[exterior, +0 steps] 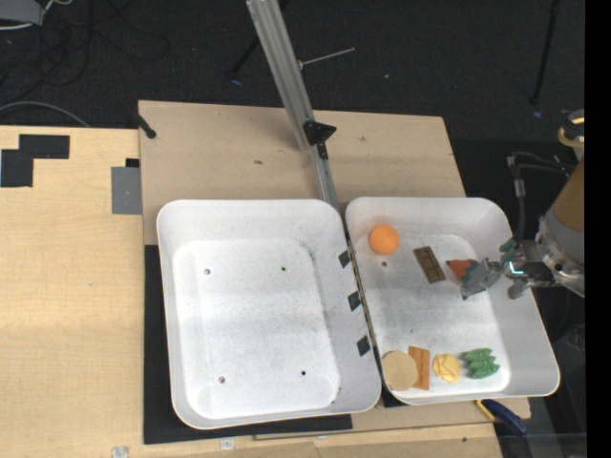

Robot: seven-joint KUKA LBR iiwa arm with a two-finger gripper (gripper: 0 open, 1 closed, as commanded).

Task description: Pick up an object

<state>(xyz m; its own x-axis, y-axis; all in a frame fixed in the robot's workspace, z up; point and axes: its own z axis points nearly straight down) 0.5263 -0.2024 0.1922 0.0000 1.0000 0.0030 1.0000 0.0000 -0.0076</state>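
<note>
The gripper (487,277) reaches in from the right over the right bin (520,346), low above its floor, with a grey finger (477,278) angled down toward the bin's middle right. Just at that finger's tip lies a small red-orange wedge-shaped piece (460,267); whether the fingers are spread, closed, or clamped on that piece cannot be told from this angle. Just beside the wedge, toward the centre of the bin, a dark brown rectangular block (430,264) lies flat at a slant. An orange ball (384,239) sits near the bin's upper left corner, well apart from the gripper. Along the near edge of the same bin, a row of items lies close together: a round tan disc (400,370), an orange slab (420,367) touching it, a yellow lumpy toy (446,367) and a green leafy toy (480,363). The left bin (181,246) adjoins the right one, joined by black clips (354,300).
</note>
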